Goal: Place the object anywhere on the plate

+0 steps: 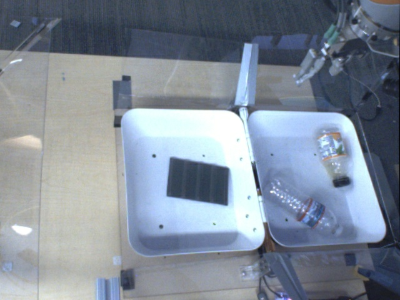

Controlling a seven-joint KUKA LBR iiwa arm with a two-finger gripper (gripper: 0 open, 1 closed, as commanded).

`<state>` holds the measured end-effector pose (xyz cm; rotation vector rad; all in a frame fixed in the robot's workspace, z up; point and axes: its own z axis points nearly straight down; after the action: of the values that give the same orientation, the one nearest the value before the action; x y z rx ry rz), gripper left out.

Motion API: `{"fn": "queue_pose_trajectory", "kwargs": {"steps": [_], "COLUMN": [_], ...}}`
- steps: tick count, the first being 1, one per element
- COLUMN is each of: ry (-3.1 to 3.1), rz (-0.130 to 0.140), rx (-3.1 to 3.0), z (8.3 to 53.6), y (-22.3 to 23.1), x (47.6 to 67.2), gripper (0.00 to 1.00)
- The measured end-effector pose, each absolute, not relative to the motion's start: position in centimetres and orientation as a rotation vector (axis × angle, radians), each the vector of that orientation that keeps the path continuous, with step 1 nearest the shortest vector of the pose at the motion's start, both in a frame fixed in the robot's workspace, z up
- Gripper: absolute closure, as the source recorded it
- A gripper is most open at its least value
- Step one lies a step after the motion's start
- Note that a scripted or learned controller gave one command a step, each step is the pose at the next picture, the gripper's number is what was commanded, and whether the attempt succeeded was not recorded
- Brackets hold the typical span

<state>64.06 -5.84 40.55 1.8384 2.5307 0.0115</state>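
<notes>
Two clear plastic bottles lie in the right bin (369, 230). One, with a dark cap (331, 152), rests toward the far right, cap end pointing near. The other, with a red-banded label (303, 208), lies slantwise at the near side. The two are apart, not touching. The dark ribbed plate (198, 180) lies flat in the middle of the left bin (134, 167), nothing on it.

Step in hand, by my reading: the pick has not begun. Either bottle would do; the capped one lies clear of the bin walls. Best come down across the bottle's body, square to its long axis, since a clear round bottle may roll or slip.

Gripper (310, 64) hangs at the far right, beyond the bins and above the surface (62, 167), tilted leftward and down. Jaws: cannot tell whether apart or together. Nothing seen between them.
</notes>
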Motion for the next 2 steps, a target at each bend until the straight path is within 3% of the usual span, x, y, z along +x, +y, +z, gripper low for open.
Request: {"fn": "queue_pose_trajectory", "kwargs": {"steps": [1,2], "ry": [2.597,2.632], "rz": [0.008,0.009], "rx": [1.753,1.699], "z": [39.7,43.7], "y": [-3.6,0.0], "x": [67.0,66.9], "gripper": [0.00,0.00]}}
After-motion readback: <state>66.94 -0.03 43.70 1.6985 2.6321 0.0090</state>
